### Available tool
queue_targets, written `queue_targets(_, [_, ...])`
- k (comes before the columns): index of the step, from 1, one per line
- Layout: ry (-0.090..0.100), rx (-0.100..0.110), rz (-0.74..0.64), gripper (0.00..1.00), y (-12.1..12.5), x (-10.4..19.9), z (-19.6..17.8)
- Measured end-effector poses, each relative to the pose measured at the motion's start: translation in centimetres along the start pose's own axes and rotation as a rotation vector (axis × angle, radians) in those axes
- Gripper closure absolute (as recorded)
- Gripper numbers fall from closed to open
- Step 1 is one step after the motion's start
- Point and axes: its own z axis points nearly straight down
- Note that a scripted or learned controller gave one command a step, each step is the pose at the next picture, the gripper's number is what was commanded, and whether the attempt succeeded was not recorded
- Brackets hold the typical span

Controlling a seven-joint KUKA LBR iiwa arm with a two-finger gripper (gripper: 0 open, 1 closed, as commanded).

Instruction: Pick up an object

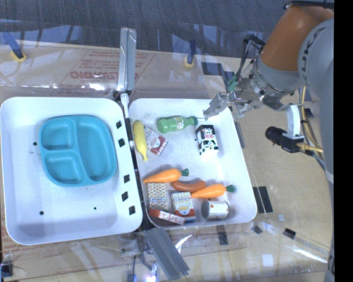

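1. The bench (282,175) is tan and partly covered with clear plastic sheeting; dark carpet lies beyond its far edge.
2. The left bin (23,216) holds a blue divided plate (77,150).
3. The right bin (238,163) holds a banana (140,140) by its left wall, a green bottle (175,123), a cow-print carton (207,140), two carrots (163,176) and a tin can (215,210) near its front edge.
4. The gripper (214,108) hovers over the right bin's far right corner; whether its fingers are open cannot be told.

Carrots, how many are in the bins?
2, both in the right bin: one carrot lies left of the middle, the other carrot sits lower right. More could hide under the pile.
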Motion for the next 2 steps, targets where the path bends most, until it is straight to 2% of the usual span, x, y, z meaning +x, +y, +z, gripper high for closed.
queue_targets(1, [0.000,0.000,-0.094,0.00,-2.7,0.1,11.6])
queue_targets(2, [-0.012,-0.024,-0.134,0.00,1.9,0.5,15.2])
